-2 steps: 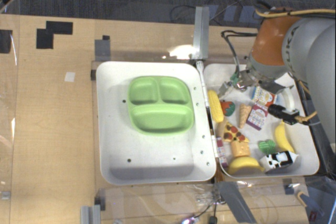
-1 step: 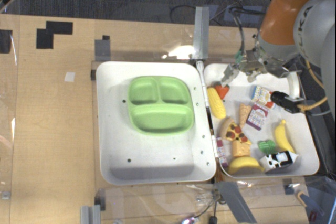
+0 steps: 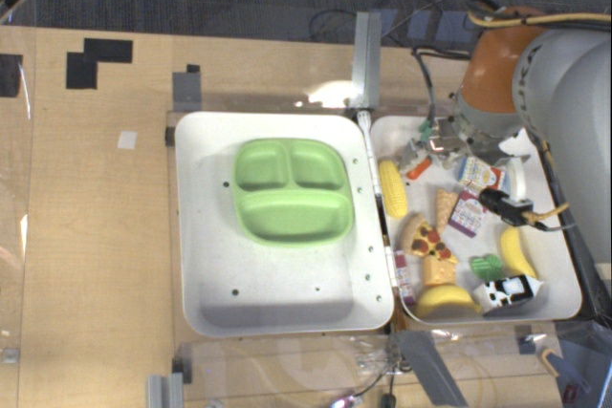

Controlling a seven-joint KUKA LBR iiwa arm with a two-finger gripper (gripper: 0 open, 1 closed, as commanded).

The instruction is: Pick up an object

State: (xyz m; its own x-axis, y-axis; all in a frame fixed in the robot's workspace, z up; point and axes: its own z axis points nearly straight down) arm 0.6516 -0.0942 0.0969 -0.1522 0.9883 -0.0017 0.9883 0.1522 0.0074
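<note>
The right white bin (image 3: 564, 301) holds several toy foods: a yellow corn cob (image 3: 391, 187), a pizza slice (image 3: 427, 242), a banana (image 3: 517, 250), a purple box (image 3: 466, 213), a small green piece (image 3: 485, 265) and a black-and-white cow figure (image 3: 505, 291). My gripper (image 3: 432, 144) hangs low over the far part of this bin, under the orange band (image 3: 490, 72) of the arm. A small orange-red piece (image 3: 418, 169) lies just in front of the gripper. I see nothing held in it.
The left white bin (image 3: 206, 282) holds a green divided plate (image 3: 290, 190). A metal divider (image 3: 375, 196) runs between the bins. The grey arm (image 3: 574, 110) covers the right bin's far right corner. A yellow rounded fruit (image 3: 445, 299) lies at that bin's near edge.
</note>
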